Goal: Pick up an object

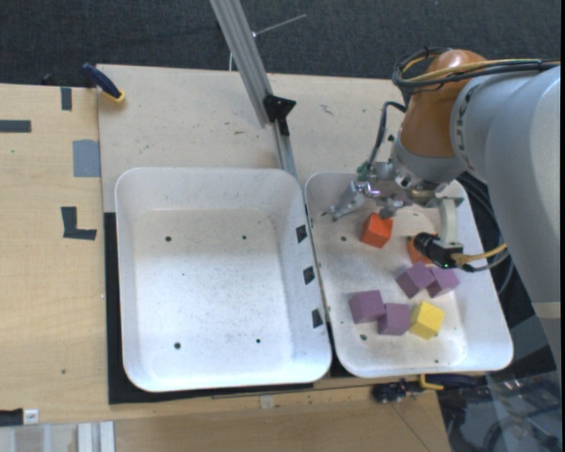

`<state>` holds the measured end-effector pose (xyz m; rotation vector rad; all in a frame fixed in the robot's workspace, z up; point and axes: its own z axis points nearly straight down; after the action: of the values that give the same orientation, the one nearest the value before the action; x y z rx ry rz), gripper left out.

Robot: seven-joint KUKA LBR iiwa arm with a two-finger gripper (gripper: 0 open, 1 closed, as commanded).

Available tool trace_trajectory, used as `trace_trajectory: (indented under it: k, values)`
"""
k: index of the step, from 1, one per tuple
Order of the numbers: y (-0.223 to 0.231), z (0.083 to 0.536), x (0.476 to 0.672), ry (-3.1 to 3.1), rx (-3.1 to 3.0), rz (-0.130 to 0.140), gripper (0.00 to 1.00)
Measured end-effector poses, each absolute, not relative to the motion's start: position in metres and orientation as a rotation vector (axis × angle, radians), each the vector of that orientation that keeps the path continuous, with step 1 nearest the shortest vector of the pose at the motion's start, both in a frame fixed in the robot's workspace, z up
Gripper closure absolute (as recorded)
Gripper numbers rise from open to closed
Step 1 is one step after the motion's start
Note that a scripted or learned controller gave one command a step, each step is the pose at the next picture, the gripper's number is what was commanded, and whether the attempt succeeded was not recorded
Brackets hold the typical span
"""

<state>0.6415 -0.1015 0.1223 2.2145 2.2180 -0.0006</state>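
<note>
My gripper (375,200) hangs over the back part of the right bin (485,349), reaching in from the right. An orange cube (378,230) sits directly beneath it, touching or nearly touching the gripper's underside. I cannot tell from this angle whether the cube is held or resting on the bin floor. Further forward lie purple blocks (365,305), (395,319), (417,280) and a yellow cube (428,319). Another orange piece (418,247) is partly hidden by a black cable fitting.
The left bin (124,199) stands beside the right one, their walls meeting in the middle. A slanted metal pole (248,55) rises behind the bins. The grey arm with its orange band (433,111) covers the right bin's far right corner.
</note>
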Motion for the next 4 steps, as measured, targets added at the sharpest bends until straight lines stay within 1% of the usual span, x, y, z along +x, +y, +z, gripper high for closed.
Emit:
trace_trajectory:
  k: [1, 2, 3, 4]
  values:
    - [-0.102, 0.118, 0.647, 2.212, 2.206, 0.016, 0.00]
    - [-0.101, 0.126, 0.646, 2.214, 2.206, 0.012, 1.00]
    - [-0.101, 0.169, 0.651, 2.222, 2.218, 0.003, 1.00]
    - [-0.099, 0.214, 0.646, 2.222, 2.218, 0.003, 1.00]
